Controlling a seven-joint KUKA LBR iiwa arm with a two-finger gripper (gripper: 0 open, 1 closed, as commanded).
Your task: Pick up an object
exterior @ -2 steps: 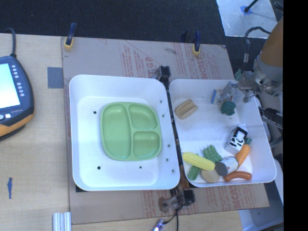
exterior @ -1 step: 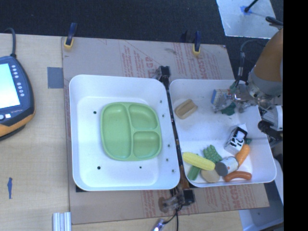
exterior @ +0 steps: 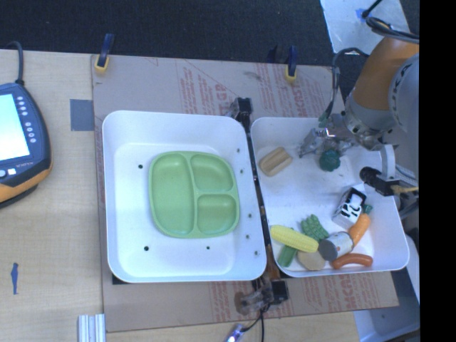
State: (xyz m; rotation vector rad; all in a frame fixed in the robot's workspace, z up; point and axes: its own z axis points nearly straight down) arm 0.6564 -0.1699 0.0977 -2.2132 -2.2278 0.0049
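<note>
Gripper (exterior: 322,142) is low in the upper part of the right-hand shallow white bin (exterior: 399,262), reached in from the right on the grey arm with the orange band (exterior: 381,70). Whether it is apart or together cannot be told: the metal parts at its tip blur against the bin floor.

Nearest candidate: small dark teal rounded object (exterior: 330,162), just beside the gripper tip, on its lower right, resting on the bin floor. Contact or a small gap, cannot tell. Nothing is visibly clamped.

Other contents, right bin: tan bread-shaped block (exterior: 275,161) to the gripper's left, apart from it. Along the lower wall, a crowded cluster: yellow corn cob (exterior: 293,239), green knobbly piece (exterior: 313,226), grey cylinder (exterior: 335,246), orange carrot (exterior: 359,228), red-orange sausage shape (exterior: 352,261), black-and-white patterned box (exterior: 350,206). Left bin (exterior: 114,191) holds a pale green divided plastic tray (exterior: 193,193).

Risks, as judged from this pose:
- The teal object looks rounded, so an off-centre close would likely squeeze it out sideways rather than trap it.
- It sits slightly to one side of the tip; closing here may catch only air or its edge.
- If nudged it could roll toward the bin's back wall, where approach room is poorer.
- A thin edge grip may slip on the lift.

The tabletop (exterior: 57,248) around the bins plays no part here.
</note>
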